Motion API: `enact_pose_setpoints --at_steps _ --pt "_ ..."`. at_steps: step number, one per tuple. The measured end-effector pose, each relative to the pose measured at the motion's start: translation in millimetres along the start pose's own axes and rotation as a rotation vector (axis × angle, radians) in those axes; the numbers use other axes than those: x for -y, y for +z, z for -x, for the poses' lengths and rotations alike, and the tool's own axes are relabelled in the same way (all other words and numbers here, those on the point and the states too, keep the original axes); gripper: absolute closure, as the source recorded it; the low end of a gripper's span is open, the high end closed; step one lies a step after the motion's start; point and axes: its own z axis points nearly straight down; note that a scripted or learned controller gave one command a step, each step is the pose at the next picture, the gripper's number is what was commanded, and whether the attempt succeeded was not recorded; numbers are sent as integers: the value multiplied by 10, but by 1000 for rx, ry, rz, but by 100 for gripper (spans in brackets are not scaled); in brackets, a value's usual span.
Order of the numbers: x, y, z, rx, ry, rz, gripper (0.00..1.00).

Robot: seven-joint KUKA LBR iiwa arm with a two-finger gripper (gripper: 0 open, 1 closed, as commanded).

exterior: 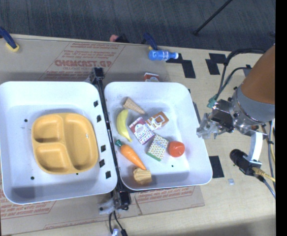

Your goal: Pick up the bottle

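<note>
The bottle [162,55] lay on its side on the table [241,200], outside both bins, just past the far rim of the right-hand bin [195,109] and a little toward its left corner. It was small, made of blue plastic, with a paler, whitish end pointing to the right; which end carried the cap I could not tell. Its long axis ran roughly level with the bin's far edge, tilted hardly at all. It rested on the brown cardboard sheet [79,60] near that sheet's far border, close beside a blue clamp [149,41] and apart from the bin's rim. Nothing touched or covered it.
</note>
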Motion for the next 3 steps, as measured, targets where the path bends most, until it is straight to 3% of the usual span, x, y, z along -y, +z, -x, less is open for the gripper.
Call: enact_pose_setpoints --at_steps 1,2,3 --pt "217 453 -589 -1 30 -1 100" --pt "448 438 -1221 -1 -69 -2 100" --pt "198 675 -533 0 -67 -1 100"
